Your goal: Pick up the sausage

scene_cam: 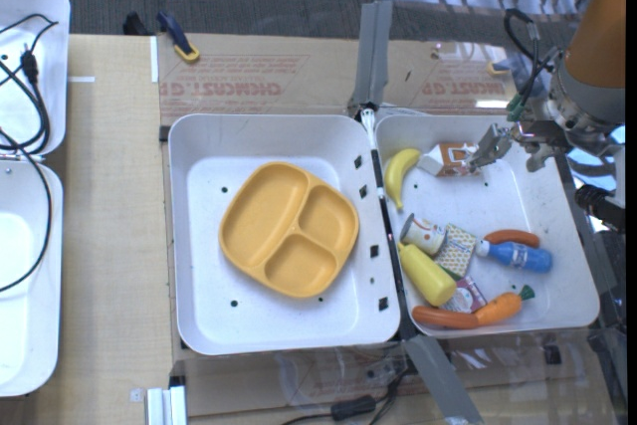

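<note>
My tool (pixel 495 149) hangs over the far part of the right bin (pixel 577 314), near that bin's far right corner. Its fingers (pixel 485 155) stand slightly apart with nothing between them, tips just beside a small white and brown carton (pixel 454 158) that lies at the far side of the bin. My arm (pixel 595 55), with its orange band, comes in over the desk's right edge.

The sausage (pixel 444 318) lies along the near wall of the right bin, well apart from my tool. Its right end touches the carrot (pixel 504 307), which points toward the near right corner. A yellow bottle (pixel 426 276) lies just beyond the sausage, and a small packet (pixel 468 294) sits between the bottle and the carrot.

A banana (pixel 398 174) curves along the bin's left wall. Near the middle are a small white jar (pixel 424 234) lying on its side, a speckled pouch (pixel 458 249), a blue bottle (pixel 518 257), and a second reddish sausage-like piece (pixel 511 237) just beyond the blue bottle.

The left bin (pixel 199 314) holds a yellow divided plate (pixel 289 229), lying flat near its middle.
</note>
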Robot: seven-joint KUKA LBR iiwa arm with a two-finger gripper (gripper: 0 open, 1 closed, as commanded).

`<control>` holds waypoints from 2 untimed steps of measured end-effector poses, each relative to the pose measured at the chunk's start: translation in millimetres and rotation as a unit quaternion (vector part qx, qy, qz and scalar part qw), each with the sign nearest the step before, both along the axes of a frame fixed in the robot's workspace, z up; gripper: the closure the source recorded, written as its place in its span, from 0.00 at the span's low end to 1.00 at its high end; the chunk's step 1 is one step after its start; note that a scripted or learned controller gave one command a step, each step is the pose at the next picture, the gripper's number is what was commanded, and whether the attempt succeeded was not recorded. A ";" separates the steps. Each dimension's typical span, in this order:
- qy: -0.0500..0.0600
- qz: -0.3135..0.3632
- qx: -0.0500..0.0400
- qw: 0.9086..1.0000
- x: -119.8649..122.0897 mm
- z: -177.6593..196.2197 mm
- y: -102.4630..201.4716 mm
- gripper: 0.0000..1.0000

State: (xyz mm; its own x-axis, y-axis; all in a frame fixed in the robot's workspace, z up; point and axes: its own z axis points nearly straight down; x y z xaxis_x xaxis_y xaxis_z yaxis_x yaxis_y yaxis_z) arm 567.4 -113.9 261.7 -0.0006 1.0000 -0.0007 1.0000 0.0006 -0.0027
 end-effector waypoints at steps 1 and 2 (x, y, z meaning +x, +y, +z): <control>0.001 0.000 0.000 1.000 0.3 8.1 -0.9 1.00; 0.001 -0.001 0.000 1.000 0.2 8.1 -0.9 0.00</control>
